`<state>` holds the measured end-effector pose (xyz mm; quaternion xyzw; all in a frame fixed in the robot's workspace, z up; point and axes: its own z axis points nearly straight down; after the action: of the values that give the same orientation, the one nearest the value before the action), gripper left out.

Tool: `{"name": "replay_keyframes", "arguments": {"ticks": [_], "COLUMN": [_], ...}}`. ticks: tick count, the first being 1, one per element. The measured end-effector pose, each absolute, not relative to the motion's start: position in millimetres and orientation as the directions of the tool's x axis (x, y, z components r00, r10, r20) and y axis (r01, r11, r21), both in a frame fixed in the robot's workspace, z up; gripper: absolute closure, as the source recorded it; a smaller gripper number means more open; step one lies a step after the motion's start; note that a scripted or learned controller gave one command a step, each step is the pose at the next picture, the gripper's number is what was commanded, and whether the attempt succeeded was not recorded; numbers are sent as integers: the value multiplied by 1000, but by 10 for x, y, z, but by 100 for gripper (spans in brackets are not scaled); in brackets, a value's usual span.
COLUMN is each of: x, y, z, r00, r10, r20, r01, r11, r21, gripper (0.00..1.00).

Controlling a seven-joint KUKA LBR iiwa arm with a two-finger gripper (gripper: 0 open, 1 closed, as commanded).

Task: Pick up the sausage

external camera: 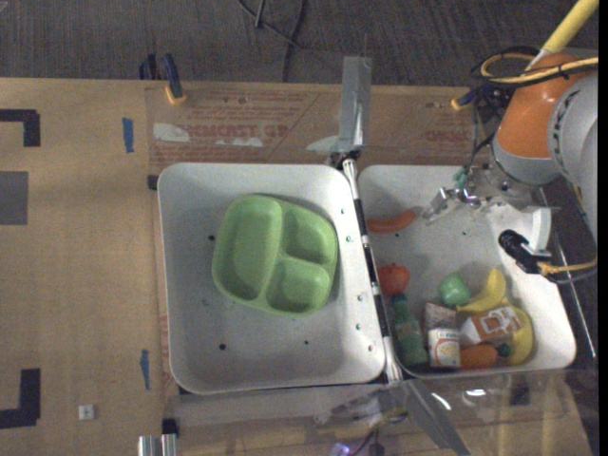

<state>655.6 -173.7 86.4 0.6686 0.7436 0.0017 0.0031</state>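
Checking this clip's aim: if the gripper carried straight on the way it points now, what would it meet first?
Most likely the orange-red sausage lying by the right bin's left wall: the gripper points left toward it from close by. Height above the bin floor is unclear.

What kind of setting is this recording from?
Probably a robotics lab test bench, not a kitchen: two white bins sit on a cardboard-covered bench with tape marks, cables run across carpet, and the items, a green tray and sausage near the pincer, look like toy food.
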Motion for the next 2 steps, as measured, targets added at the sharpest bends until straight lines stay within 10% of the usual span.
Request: {"name": "replay_keyframes", "arguments": {"ticks": [2], "x": [6701], "y": [-1270], "z": [866], "r00": [-122], "r10": [993], "r20": [-3], "r01": [993], "r11": [122], "r21": [8], "gripper": [0]}}
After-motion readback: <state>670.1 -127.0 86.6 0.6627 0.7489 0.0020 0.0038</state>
